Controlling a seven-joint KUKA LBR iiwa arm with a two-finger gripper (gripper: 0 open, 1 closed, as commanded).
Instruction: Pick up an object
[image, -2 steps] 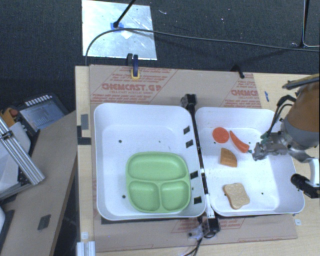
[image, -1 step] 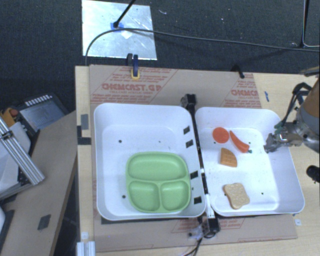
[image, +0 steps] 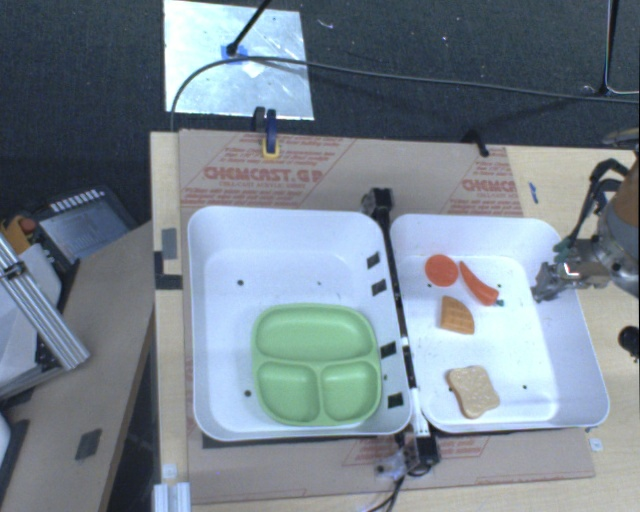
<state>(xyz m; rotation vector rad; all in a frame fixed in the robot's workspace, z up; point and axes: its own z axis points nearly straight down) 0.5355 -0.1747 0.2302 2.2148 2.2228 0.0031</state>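
Jaws are too small and blurry to read, so can't tell if they're open or closed.

Gripper (image: 549, 280) sits over the right edge of the right bin (image: 570, 370), nothing visibly in it. Inside that bin: an orange round piece (image: 441, 269) touching a red pepper-looking thing (image: 479, 283), a waffle-ish wedge (image: 457, 316) just below, and a slice of toast (image: 473, 390) nearer the front. Left bin (image: 215, 300) has a green divided plate (image: 316, 363).
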